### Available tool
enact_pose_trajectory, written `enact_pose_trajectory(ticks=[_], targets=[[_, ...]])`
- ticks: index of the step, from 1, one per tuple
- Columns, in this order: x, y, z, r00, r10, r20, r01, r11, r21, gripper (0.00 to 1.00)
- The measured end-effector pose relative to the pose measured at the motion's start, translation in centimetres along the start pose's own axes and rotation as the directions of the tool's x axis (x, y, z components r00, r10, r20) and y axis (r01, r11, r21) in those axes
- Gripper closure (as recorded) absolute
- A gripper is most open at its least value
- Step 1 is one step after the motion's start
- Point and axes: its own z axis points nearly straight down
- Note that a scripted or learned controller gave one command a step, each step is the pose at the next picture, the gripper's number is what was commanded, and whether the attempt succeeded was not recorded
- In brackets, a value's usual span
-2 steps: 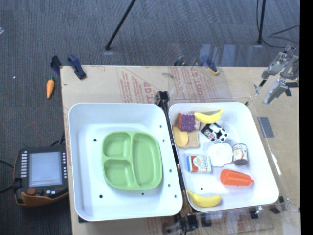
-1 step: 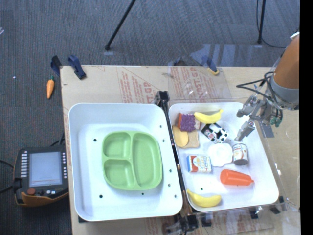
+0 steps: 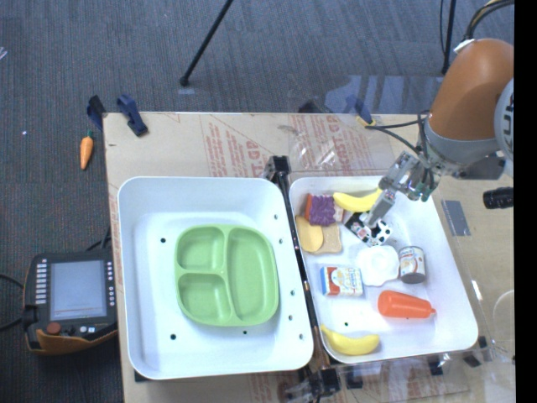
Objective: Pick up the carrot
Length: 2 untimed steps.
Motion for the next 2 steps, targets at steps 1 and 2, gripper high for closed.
enact_pose_trajectory(ticks=[1, 2], targets=[[1.8, -6.4, 9.1, 0.987, 0.158, 0.022, -0.157, 0.987, -0.011, 0.0], [-1.8, -7.5, -0.5, 0.945, 0.328, 0.011, -0.328, 0.945, -0.005, 0.0]])
